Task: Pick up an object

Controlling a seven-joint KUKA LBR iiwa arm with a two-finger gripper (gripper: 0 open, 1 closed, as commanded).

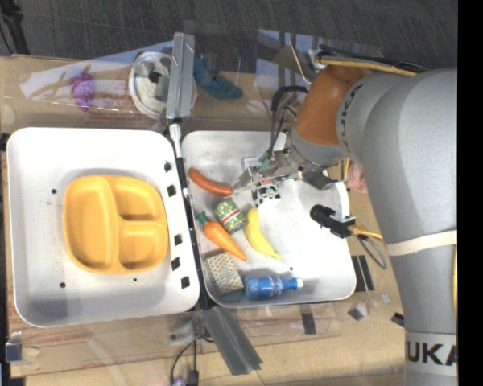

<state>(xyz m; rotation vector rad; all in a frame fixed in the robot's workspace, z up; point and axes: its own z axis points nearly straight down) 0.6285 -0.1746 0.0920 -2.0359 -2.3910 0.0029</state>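
Two shallow white bins sit side by side on the tabletop, and the right bin serves as the landmark. The hand hangs over that bin's upper middle, a dark metal cluster with wires under the orange wrist band; whether it is spread or closed cannot be told, and nothing is visibly caught in it. Just left of the hand, toward the bin's left wall, lies a smooth, glossy red-orange sausage, long and rounded. Below the hand, near the bin's centre, sits a small green can with a printed label, tilted on its side. A curved yellow banana lies just right of the can, and a tapered orange carrot just below it. Along the bin's lower wall rest a coarse, speckled sponge block and a blue plastic bottle on its side. The left bin, beside the right bin, holds a yellow sectioned tray with rounded corners.
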